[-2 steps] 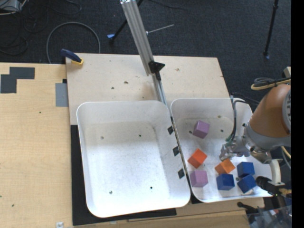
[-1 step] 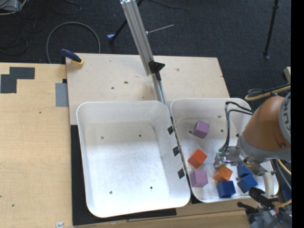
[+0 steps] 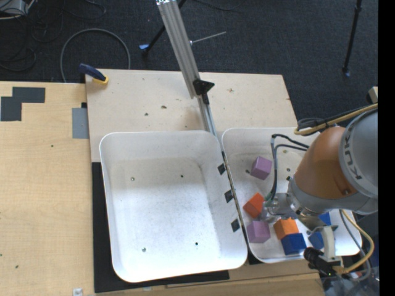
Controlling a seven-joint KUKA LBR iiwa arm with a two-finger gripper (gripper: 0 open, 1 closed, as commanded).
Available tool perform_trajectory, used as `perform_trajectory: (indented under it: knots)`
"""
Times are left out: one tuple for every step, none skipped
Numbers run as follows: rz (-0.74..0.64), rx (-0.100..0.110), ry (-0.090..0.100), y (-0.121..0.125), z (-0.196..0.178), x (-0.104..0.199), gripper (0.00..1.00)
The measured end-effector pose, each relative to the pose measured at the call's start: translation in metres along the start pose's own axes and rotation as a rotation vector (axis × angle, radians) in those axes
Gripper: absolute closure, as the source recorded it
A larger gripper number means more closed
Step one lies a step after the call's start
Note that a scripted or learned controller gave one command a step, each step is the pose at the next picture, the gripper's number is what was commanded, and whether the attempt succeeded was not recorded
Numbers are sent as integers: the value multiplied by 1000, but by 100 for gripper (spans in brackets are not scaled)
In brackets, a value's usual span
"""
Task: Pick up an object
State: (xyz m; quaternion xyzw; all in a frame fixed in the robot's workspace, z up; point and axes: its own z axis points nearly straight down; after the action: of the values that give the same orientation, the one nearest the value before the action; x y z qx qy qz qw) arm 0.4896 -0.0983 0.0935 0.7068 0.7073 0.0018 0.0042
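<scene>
Camera view looks down on the table (image 3: 154, 97), where the left bin (image 3: 123, 165) sits beside the right bin (image 3: 247, 142). The arm (image 3: 330, 165) hangs low over the right bin's blocks, gripper (image 3: 271, 209) just beside the red block (image 3: 253, 205). Whether it grips anything I cannot tell; nothing looks lifted yet, so the pick remains undone.

Left bin (image 3: 123, 165) floor open; right bin (image 3: 244, 142) near end seemingly crowded with blocks (image 3: 258, 231).

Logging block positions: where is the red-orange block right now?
The red-orange block lies in the right bin, near its left wall, between two purple blocks, beside the gripper.
</scene>
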Motion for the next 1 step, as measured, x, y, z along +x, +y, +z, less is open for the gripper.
perform_trajectory:
  knots:
    - [5, 4, -1, -2, 1, -88, 100]
